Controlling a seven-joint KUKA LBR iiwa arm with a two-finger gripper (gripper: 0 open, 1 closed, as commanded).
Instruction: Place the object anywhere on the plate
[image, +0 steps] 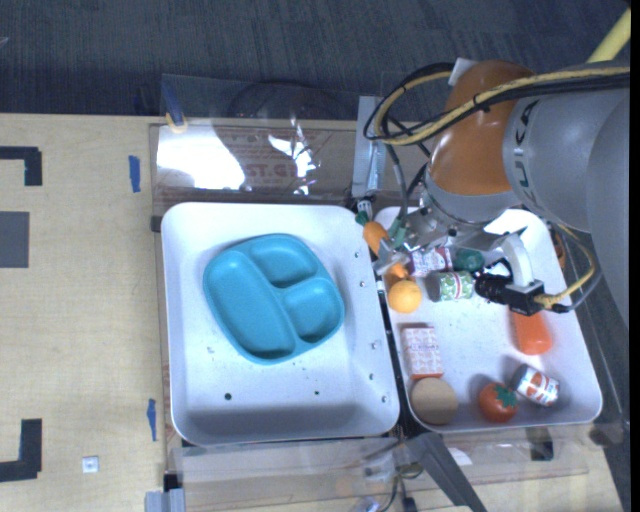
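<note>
Two white bins, one blue plate (272, 295) in the left bin (200, 400).
The pincer (420, 245) hangs over the right bin (580, 385); whether it holds anything cannot be told. Two oranges (404, 296), one tomato (497, 400), one can (453, 287) lie there.

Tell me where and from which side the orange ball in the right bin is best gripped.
Grip the orange ball across its widest middle, coming straight down. It is round, so any finger axis fits; closing front-to-back probably avoids the bin wall on its left and the small can on its right.
</note>
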